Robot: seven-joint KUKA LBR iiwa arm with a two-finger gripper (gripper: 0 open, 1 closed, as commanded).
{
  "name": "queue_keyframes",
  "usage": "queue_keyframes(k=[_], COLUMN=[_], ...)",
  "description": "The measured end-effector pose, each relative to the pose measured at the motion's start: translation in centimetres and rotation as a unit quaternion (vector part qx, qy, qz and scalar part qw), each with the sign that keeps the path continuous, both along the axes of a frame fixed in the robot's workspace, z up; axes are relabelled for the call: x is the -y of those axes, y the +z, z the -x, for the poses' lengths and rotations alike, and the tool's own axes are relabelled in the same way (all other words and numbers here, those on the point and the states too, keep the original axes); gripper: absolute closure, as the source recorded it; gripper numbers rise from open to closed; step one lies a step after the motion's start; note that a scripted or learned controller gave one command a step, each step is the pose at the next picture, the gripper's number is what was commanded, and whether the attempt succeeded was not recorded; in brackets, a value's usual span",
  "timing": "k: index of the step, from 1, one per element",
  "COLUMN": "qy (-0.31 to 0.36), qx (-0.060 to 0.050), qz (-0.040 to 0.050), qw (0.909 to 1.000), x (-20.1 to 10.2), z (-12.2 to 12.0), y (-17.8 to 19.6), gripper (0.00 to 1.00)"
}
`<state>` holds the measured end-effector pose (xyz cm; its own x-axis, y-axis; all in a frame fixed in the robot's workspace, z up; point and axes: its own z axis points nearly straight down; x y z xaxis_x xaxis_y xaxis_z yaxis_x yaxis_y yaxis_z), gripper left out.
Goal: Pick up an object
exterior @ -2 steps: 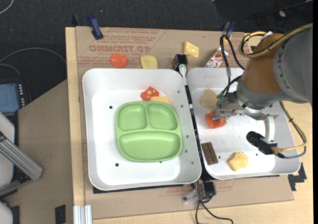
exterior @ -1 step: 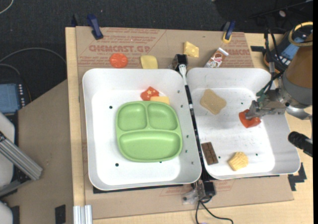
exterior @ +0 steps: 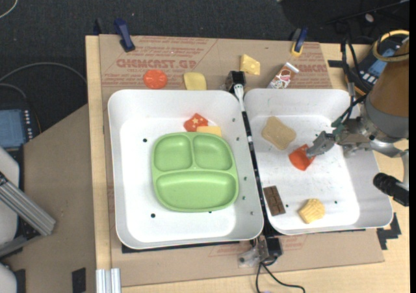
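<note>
Camera view from above, arm entering from the right over the right bin (exterior: 344, 100), orange-banded wrist angled down-left, gripper (exterior: 317, 147) low with fingers closed on the upper edge of the red object (exterior: 299, 158), near that bin's middle, beside the tan bread piece (exterior: 278, 133).

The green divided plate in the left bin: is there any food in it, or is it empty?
Empty. All three compartments of the green divided plate show bare green; the red and yellow pieces lie on the left bin floor by its far rim.
</note>
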<state>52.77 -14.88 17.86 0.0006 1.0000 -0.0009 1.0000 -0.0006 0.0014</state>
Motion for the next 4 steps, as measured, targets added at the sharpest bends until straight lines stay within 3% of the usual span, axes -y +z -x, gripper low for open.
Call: queue_keyframes(k=[1, 2, 3, 4], qy=[0.002, 0.001, 0.001, 0.0], qx=[-0.002, -0.003, 0.002, 0.004], qz=[-0.0012, -0.002, 0.0008, 0.0005], qw=[1.0, 1.0, 1.0, 1.0], x=[-1.8, -4.9, -3.0, -3.0], z=[-4.6, -2.3, -6.0, -6.0], y=[-10.0, -9.4, -9.4, -8.1], gripper=[0.0, 0.0, 0.0, 1.0])
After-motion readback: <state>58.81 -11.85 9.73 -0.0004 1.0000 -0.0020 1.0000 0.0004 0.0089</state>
